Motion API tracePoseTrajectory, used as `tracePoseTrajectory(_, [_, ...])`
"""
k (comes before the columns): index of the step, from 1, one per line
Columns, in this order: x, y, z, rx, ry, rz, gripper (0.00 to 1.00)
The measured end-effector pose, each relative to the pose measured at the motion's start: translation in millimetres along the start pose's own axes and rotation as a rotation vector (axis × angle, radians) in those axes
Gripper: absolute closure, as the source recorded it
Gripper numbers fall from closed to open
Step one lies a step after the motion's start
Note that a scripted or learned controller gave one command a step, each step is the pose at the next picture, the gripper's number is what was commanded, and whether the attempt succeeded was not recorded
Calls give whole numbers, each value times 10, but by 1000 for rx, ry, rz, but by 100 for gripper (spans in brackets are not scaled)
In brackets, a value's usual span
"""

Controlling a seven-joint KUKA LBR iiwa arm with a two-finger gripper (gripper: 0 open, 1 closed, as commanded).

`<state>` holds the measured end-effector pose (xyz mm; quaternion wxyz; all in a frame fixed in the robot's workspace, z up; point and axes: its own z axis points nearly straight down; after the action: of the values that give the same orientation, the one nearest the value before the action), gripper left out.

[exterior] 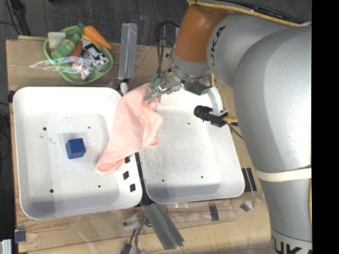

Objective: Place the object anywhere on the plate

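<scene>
Cloth (133, 132), pink, is hanging from the gripper (157, 90) by its top corner, which appears to be pinched between the closed fingers; the rest is draping over the wall between the left bin (32, 142) and right bin (212, 179). A blue cube (76, 147) is sitting in the left bin. No plate is recognisable, so the target is unclear. To carry well, the arm is probably needing to lift until the trailing end is clearing the wall, then move slowly so the fabric is not slipping. On the arm, "KUKA" is showing in part.
</scene>
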<state>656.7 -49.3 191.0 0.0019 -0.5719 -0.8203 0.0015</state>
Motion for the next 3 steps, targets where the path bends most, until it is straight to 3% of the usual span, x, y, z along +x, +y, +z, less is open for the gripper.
tracePoseTrajectory(1, [9, 5, -395, -1, 0, -9, 100])
tracePoseTrajectory(2, [528, 92, -280, 2, 0, -416, 100])
tracePoseTrajectory(3, [1024, 134, -411, 1, -1, -820, 100])
